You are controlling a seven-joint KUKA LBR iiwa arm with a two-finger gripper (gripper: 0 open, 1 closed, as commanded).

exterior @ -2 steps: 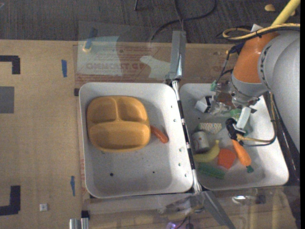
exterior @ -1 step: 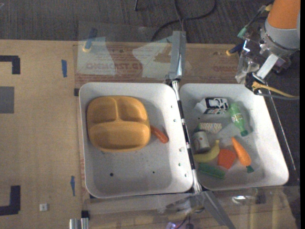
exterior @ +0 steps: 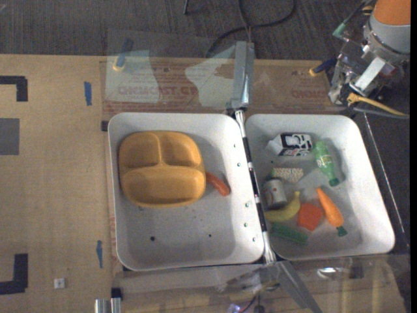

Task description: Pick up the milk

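The brown bench [exterior: 52, 194] bears two white bins [exterior: 182, 253] (side by side).

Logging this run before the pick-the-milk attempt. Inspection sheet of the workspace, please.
Surface: cardboard-covered bench with two white bins, left bin and right bin.
Job's things: milk carton lying in the right bin's far part, untouched.
Clutter: green bottle, can, banana, carrot, orange block around it; yellow divided plate and small carrot in left bin.
Grippers: gripper above the bench beyond the right bin's far corner.
Cables: black loop on the floor.
Surroundings: blue tape marks.
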